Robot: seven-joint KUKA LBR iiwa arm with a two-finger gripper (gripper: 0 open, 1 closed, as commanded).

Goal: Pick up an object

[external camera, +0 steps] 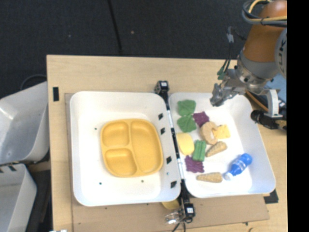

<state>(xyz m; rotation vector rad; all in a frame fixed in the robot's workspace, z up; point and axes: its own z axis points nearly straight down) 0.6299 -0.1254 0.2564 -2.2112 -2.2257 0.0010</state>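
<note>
Dark floor surrounds a pale wooden tabletop (pixel 96 71) carrying two shallow white bins side by side. In the left bin (pixel 87 178) lies a yellow divided plate (pixel 131 147). The right bin (pixel 258 149) holds a scatter of small toy foods: green leaves (pixel 186 107), purple pieces (pixel 200 118), a tan ring (pixel 209 132), two tan carrots (pixel 216 149) and a blue bottle (pixel 239 165).

The hand (pixel 218 96) hovers over the bin's far edge, near the green leaves; I cannot tell how it is set.

The blue bottle lies apart from the rest, near the bin's near-right corner. It looks light, stiff and smooth, so it may roll or slip; taking it across its middle seems safest.
</note>
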